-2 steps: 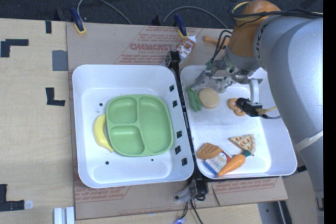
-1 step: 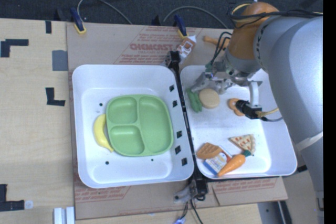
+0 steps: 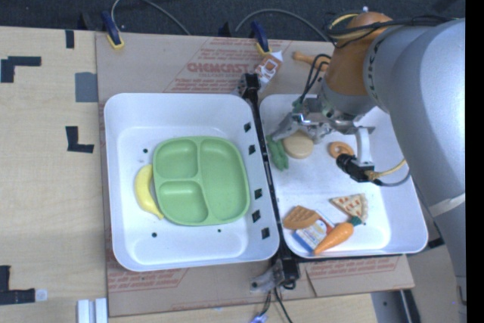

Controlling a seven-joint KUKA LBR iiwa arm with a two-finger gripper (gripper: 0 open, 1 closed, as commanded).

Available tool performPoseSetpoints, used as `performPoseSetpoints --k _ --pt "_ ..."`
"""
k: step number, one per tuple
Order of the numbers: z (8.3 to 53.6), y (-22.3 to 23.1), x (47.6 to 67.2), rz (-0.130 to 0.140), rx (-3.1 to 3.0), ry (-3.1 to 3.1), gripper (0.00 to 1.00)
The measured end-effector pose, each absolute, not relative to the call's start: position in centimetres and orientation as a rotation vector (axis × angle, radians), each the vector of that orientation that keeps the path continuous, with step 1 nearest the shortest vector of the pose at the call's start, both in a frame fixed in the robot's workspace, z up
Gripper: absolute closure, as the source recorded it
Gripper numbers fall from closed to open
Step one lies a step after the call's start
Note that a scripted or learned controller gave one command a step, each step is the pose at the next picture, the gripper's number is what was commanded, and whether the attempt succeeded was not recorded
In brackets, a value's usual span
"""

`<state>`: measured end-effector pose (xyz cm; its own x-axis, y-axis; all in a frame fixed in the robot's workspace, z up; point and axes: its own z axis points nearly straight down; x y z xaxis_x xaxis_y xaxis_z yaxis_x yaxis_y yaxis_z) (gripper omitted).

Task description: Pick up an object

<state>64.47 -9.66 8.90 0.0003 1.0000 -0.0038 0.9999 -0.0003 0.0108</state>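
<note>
Reaching in from the right, the grey arm (image 3: 416, 79) with its orange band (image 3: 352, 57) positions the hand (image 3: 306, 125) low over the upper left part of the right bin (image 3: 401, 238); whether the hand is spread or pressed together cannot be told at this slant. A pale round bun-like item (image 3: 298, 147) lies directly below the hand, just beside a green item (image 3: 278, 155) against the bin's left wall. A small orange piece (image 3: 339, 150) lies near the bun on its right, close to a black cable fitting (image 3: 355, 166) on the arm. Along the lower part of the same bin lie a brown cracker-like piece (image 3: 301, 217), a blue-and-white packet (image 3: 308, 237), a toy carrot (image 3: 334, 235) and a triangular slice (image 3: 349, 205); the carrot rests against the packet. The left bin (image 3: 121, 117) holds a green divided plate (image 3: 201, 180) with a yellow banana (image 3: 146, 191) touching its left edge. Both bins sit on a cardboard sheet (image 3: 181, 64) on the counter (image 3: 45, 163)
</note>
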Motion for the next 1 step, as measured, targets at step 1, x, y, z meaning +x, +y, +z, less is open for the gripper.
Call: performPoseSetpoints --k 1 --pt "10.07 -9.59 64.6 0.012 2.212 2.214 1.0"
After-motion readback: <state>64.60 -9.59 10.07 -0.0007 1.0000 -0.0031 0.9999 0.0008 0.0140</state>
